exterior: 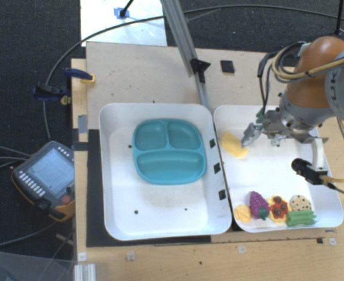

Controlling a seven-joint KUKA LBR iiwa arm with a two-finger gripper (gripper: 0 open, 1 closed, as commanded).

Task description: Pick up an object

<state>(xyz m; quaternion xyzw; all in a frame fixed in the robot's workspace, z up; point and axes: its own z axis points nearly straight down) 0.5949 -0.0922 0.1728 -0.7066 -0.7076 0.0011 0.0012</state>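
While low over the right bin [265, 174], places the end effector [252, 136] just right of a yellow toy [234, 145], seemingly beside it and not around it. Cannot tell whether released or clenched: too dark and small to read. Finds the toy lying on the bin floor, close to the bin's left wall and near the divide from the left bin [160, 209].

Likely amounts to an approach, with the grasp not yet made.

Risks from here, as judged:
- Closing on air, if offset to the toy's right as it appears.
- Nudging instead of gripping: looks smooth and rounded, so could slide or roll toward the wall under a sideways push.
- Striking the wall or rim while shifting left, given how near the toy lies to it.
- Pinching only the toy's tip and dropping it on the lift.
- Snagging the cables [277, 60] looped by the wrist during a turn.

Leaves other candidates well apart, in a row along the near edge of the same bin: grapes [257, 205], a cookie [300, 202], a green piece [301, 218]. Poses no clash with the teal plate [169, 151] in the left bin.
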